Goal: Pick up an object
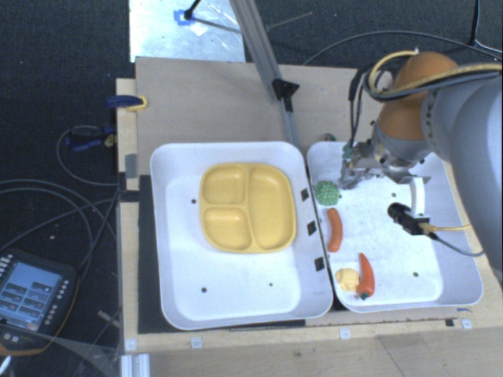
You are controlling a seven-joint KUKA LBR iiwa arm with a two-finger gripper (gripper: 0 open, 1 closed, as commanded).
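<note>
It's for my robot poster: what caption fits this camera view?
Robot arm's pincer hovering near toy broccoli, sausage and carrot in the right bin; yellow divided plate in the left bin.

- Two shallow white bins sit side by side on the bench: left bin [177, 289] and right bin [456, 277]
- A yellow divided plate [247, 207] with three compartments lies flat in the left bin, toward its upper middle
- The gripper [350, 171] hangs over the upper left part of the right bin, the arm's orange band [415, 93] above it
- A green broccoli-like toy [327, 192] lies just below the gripper, near the bin's left wall
- A red-orange sausage [335, 230] lies below the green toy, lengthwise up and down
- A small pale yellow item [346, 278] touches an orange carrot [366, 275] near the bin's lower left
</note>
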